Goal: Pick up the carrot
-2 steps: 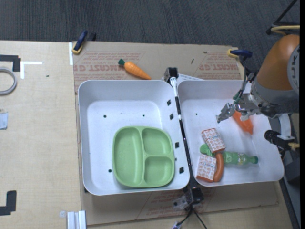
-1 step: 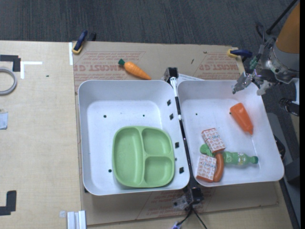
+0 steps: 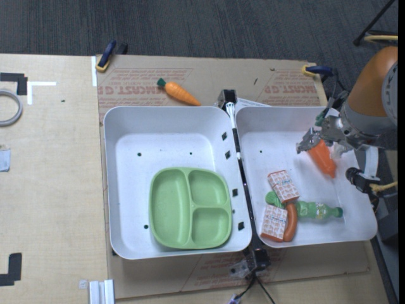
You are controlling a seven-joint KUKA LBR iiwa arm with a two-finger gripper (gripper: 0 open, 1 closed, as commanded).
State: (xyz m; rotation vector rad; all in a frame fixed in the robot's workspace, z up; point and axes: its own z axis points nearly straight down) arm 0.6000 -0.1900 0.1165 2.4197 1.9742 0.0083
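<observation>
While the green tray (image 3: 190,208) sits nearest in the left bin (image 3: 117,170), the end effector (image 3: 319,145) in the right bin (image 3: 266,144) seems clamped on an orange carrot (image 3: 324,158). I judge the lifting step is next: rise straight. Another carrot (image 3: 178,92) lies farther on the bench (image 3: 50,189).

Floor (image 3: 190,14): dark grey carpet, running across top of view.
Bench (image 3: 47,220): pale wood top, lying left & under bins.
Cardboard sheet (image 3: 278,84): brown w/ red print, sitting under bins.
Clamps (image 3: 107,54): blue, gripping cardboard's far corners.
Tape marks (image 3: 14,84): black, sticking on bench at left.
Light: even, casting soft shadows.
</observation>
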